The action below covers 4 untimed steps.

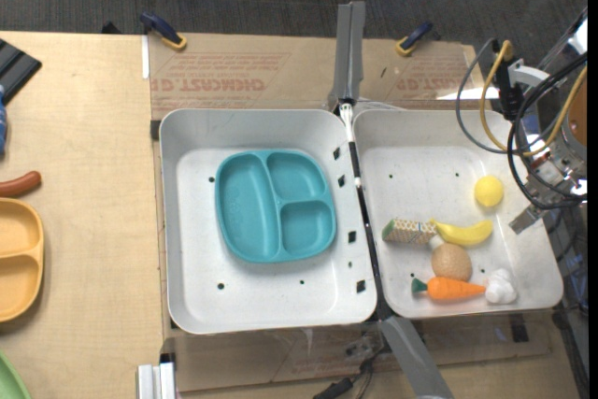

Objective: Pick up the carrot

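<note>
Nearest me, along the front wall of the right bin [439,137], lies the carrot [455,290], its green end pointing left, a small white fluffy thing [502,288] touching its tip and a tan egg-shaped ball [450,263] just behind it. Farther back in that same bin sit a banana [465,232] beside a patterned block [408,232], and a lemon [489,192] near the right wall. Over in the left bin [187,229] rests a teal divided plate [276,205], while the arm [551,140] hangs over the right bin's far edge amid cables, and whether its gripper is open I cannot tell.
</note>
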Each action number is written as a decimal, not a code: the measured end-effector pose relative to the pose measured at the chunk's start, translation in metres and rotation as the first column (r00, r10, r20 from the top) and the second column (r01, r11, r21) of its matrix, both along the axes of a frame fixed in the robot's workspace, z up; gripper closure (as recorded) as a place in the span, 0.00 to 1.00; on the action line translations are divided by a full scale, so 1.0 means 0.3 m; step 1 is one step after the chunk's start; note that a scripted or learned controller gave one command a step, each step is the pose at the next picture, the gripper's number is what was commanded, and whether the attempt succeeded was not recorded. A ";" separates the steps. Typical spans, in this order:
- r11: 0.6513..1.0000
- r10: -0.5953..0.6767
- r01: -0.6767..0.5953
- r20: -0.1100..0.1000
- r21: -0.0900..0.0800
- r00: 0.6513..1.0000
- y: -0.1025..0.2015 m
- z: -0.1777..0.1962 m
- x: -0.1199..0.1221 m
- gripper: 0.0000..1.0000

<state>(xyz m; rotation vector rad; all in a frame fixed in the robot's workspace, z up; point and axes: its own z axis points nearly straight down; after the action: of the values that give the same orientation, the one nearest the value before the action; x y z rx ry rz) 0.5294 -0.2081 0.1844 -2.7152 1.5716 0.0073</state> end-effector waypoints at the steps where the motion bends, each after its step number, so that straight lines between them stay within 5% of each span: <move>1: 0.928 0.373 -0.373 0.000 0.001 0.928 0.161 -0.217 -0.037 1.00; 2: 0.910 0.415 -0.415 0.004 -0.001 0.910 -0.029 0.200 0.026 1.00; 3: 0.802 0.598 -0.598 0.004 -0.002 0.802 0.014 0.018 0.041 1.00; 4: 0.720 0.693 -0.693 0.010 -0.003 0.720 -0.021 0.431 -0.109 1.00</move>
<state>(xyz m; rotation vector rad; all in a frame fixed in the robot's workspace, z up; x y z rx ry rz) 0.4967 -0.2143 0.3138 -3.1023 0.4421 -0.0043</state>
